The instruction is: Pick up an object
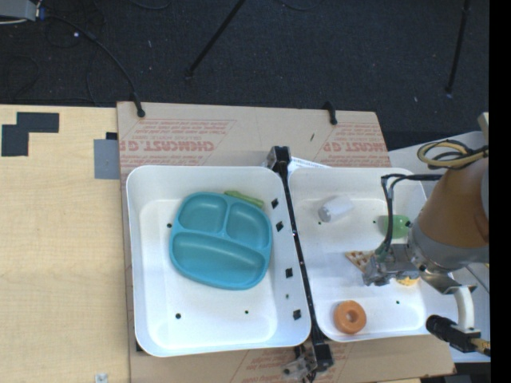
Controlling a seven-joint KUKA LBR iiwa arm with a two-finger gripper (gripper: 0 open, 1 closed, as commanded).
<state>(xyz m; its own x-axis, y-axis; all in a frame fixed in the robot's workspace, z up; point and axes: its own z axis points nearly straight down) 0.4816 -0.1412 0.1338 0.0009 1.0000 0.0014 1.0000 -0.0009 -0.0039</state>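
Look down on the bench and you see two shallow white bins side by side on a cardboard sheet [239, 138]. In the left bin [152, 294] lies a teal divided plate [221, 240], tilted a little, with a slip of something green [246, 199] peeping out from behind its far edge. The right bin [335, 182] carries the small things you might pick: an orange ring [350, 316] near the front wall, a pale grey cylinder [335, 209] lying on its side toward the back, a tan, speckled wedge-shaped piece [358, 258] near the middle, and a green object [397, 225] toward the right wall, partly hidden by the arm. The arm [459, 214] comes in from the right, its orange band broad in your view, and the gripper [382, 271] sits low over the floor of the right bin, just beside the tan piece and between the green object and the orange ring. A small patch of yellow shows close under the wrist, but you cannot make out what it is. From this slant the wrist hides the tips, so you cannot tell how wide the gripper stands or whether it has hold of anything. The orange ring lies apart from the gripper, nearer the front, and the grey cylinder is well apart at the back.
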